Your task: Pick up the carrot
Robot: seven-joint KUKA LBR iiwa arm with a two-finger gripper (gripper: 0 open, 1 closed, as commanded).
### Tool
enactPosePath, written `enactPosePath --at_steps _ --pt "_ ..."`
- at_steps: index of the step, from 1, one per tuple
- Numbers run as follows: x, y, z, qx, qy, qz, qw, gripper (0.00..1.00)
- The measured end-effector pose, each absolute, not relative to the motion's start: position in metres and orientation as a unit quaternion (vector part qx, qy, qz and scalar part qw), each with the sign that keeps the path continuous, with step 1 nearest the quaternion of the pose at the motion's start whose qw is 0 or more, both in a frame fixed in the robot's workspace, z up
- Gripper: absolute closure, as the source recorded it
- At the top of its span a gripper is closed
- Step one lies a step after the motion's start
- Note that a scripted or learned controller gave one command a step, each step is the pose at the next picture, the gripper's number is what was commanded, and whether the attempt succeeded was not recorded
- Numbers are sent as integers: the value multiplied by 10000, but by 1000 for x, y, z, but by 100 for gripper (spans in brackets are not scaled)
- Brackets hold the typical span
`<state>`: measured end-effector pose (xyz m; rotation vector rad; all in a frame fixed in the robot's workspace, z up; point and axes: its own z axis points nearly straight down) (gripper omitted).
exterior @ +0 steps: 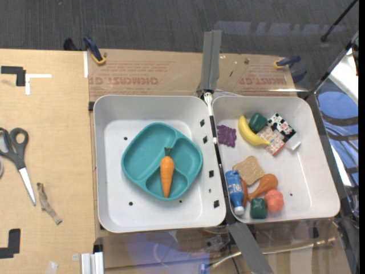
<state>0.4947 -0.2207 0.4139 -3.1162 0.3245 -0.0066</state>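
Jaws: state cannot be told, nothing seen gripped or touched. Near to far: carrot [166,176] lies in the lower compartment of the teal plate [137,153] in the left bin [108,210], tip toward the camera, green stem pointing away, clear of other items. A top-down approach is advised, jaws closed across the thick middle, spaced to clear the plate's divider ridge. Right bin [319,164] toys are well apart and can be ignored.
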Motion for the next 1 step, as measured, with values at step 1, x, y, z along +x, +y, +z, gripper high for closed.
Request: enactPosePath --at_steps 1 --pt "493 -221 408 -9950 998 -25 49 100"
